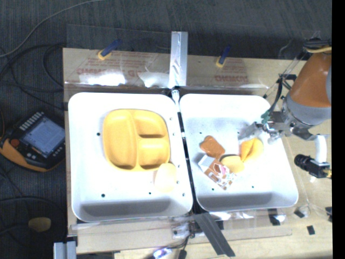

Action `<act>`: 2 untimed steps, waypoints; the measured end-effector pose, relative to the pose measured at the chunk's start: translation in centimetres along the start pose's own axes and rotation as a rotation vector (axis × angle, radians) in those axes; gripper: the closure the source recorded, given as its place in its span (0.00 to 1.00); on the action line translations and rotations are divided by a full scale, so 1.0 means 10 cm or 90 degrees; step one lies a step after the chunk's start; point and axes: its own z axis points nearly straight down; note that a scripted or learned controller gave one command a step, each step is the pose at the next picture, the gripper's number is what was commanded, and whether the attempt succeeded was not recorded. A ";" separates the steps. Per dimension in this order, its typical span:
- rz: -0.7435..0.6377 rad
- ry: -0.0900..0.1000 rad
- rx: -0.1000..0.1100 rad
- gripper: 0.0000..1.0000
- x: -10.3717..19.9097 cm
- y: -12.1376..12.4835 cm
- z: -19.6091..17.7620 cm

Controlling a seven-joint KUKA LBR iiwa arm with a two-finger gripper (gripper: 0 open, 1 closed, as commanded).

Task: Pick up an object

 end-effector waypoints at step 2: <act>-0.058 -0.004 -0.009 0.00 -0.06 -0.67 0.87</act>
